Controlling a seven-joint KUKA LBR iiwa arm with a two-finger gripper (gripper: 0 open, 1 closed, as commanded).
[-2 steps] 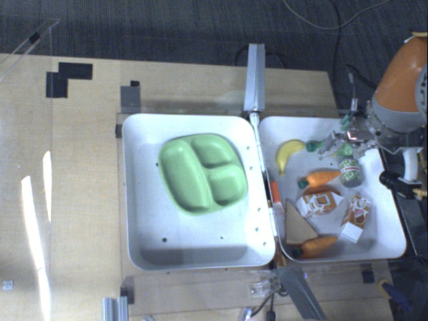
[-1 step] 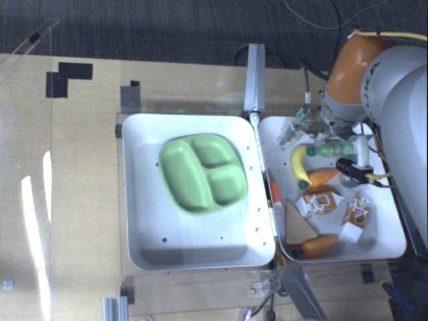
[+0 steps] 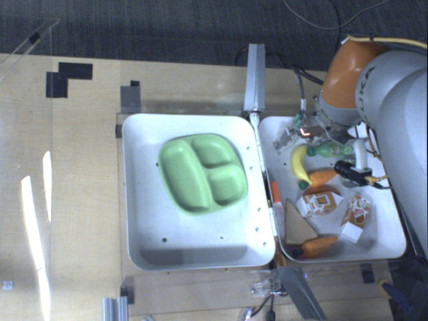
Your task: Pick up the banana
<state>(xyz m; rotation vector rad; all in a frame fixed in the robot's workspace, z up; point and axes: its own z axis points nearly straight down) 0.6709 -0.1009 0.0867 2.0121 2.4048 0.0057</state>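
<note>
two white bins sat side by side on the tabletop (image 3: pixel 80 179). in the right bin (image 3: pixel 394 246) we found the banana (image 3: pixel 300 164), yellow with a greenish upper tip, lying lengthwise in the far left part of the bin, free on the bin floor. the gripper (image 3: pixel 304 131) hung just beyond the banana's upper end, near the bin's far left corner, with the grey arm (image 3: pixel 394 105) and its orange band (image 3: pixel 344 72) reaching in from the right. whether the gripper's grip was spread or pressed together, we could not tell; nothing showed clearly held in it. a carrot (image 3: pixel 322 176) lay just beside the banana's lower end, to its right, and a pale green object (image 3: pixel 328 151) sat near the banana's upper half, too blurred for us to name. nearer the camera we noted an orange and white snack packet (image 3: pixel 319 202), a second packet (image 3: pixel 356 214) to its right, a brown cardboard piece (image 3: pixel 297 221), and a second carrot (image 3: pixel 317 246) against the near wall. the left bin (image 3: pixel 134 199) held a green divided plate (image 3: pixel 202 172), resting about the middle.
</note>
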